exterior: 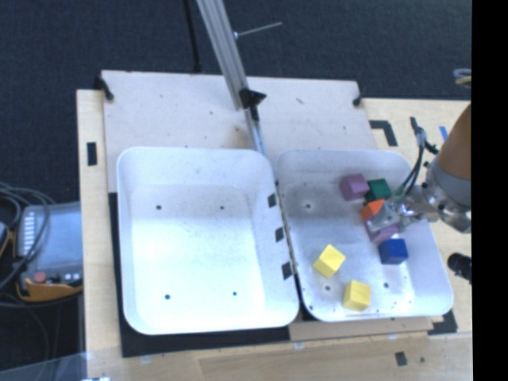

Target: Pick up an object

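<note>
The right bin (421, 292) holds several small blocks. A purple block (354, 186) and a green block (379, 189) lie near its far side, with an orange block (371, 209) just below them. My gripper (387, 219) reaches in from the right and sits low among these, right beside the orange block and over a second purplish block (384, 232). A blue block (393, 251) lies just in front of the gripper. Two yellow blocks (329, 260) (357, 294) lie nearer the front of the bin.
The left bin (131, 213) stands beside the right one, the two rims meeting at mid-bench. A slanted metal pole (226, 46) rises behind the bins. The arm's grey wrist (444, 185) hangs over the right bin's right rim.
</note>
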You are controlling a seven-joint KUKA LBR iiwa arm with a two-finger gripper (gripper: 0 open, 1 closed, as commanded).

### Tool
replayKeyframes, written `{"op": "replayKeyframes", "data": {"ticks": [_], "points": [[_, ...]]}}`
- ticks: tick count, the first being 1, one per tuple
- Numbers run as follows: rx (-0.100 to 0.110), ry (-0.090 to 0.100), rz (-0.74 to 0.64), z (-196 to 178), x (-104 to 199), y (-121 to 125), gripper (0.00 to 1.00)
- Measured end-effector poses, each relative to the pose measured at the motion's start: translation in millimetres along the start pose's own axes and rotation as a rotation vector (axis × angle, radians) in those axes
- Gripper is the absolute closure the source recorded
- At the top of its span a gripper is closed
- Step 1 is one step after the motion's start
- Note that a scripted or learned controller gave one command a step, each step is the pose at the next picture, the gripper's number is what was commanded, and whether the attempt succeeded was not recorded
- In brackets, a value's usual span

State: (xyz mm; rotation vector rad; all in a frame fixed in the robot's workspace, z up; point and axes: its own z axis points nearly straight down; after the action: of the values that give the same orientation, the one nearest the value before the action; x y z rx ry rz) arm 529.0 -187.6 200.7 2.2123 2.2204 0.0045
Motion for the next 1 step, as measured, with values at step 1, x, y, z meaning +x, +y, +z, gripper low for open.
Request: {"op": "replayKeyframes", "data": {"ticks": [1], "points": [[0.0,0.0,-0.001,-52.0,-1.6,2.0,1.0]]}}
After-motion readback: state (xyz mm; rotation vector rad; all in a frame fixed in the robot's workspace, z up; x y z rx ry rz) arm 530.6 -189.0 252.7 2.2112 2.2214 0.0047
